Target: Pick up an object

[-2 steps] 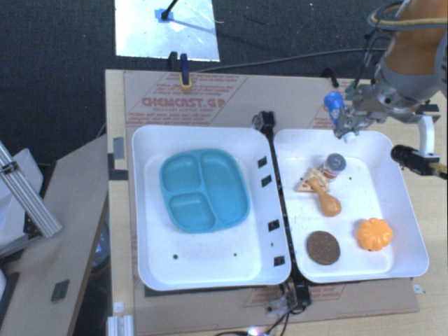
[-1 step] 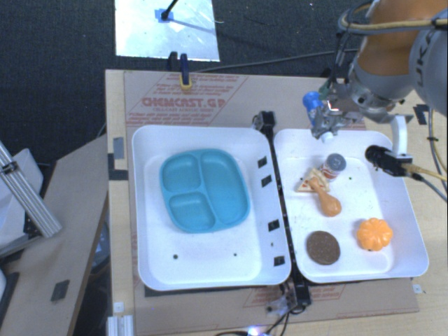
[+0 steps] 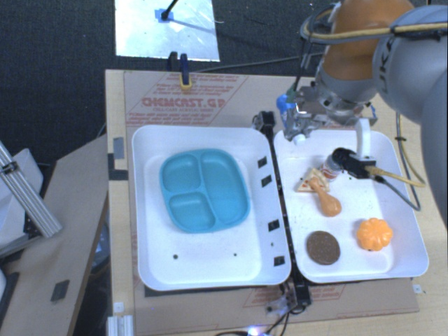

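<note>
Right bin [image 3: 406, 187]: drumstick [image 3: 325, 196] long axis diagonal, bulb end lower right

Two white bins [image 3: 210, 271], smooth plastic w/ soft sheen. In the left bin, a blue divided tray [image 3: 205, 190], glossy plastic. Bench top [image 3: 189, 96] looks like matt brown cardboard w/ red print. Upper left of frame: a shiny metallic sheet [image 3: 166, 19] on dark, rough carpet-like floor [image 3: 56, 61]. Right bin: brown round disc [image 3: 323, 247], matt & grainy; orange pumpkin-shaped item [image 3: 374, 234], smooth. Arm's orange band [image 3: 364, 19], upper right, is glossy; grey casing [image 3: 416, 54] smooth, semi-matt.
</note>
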Controlling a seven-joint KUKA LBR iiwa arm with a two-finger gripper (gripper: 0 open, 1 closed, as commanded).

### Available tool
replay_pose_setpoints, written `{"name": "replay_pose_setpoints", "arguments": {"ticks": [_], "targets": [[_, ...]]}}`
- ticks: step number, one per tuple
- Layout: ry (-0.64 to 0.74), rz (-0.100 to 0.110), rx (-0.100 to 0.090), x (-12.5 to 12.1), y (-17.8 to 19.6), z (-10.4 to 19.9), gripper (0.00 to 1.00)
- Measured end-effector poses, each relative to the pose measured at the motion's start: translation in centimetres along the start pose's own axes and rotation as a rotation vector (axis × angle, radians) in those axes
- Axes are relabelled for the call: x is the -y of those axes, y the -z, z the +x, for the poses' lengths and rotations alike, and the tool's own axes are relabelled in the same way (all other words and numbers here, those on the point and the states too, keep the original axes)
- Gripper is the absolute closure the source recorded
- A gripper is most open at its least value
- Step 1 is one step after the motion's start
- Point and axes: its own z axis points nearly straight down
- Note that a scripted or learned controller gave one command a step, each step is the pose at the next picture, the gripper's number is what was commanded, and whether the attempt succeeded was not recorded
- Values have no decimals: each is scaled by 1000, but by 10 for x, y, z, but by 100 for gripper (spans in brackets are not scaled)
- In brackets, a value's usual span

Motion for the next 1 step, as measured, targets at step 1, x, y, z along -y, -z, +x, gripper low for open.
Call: {"name": "replay_pose_setpoints", "arguments": {"ticks": [1], "targets": [[0,-2,0,-7,3,50,100]]}}
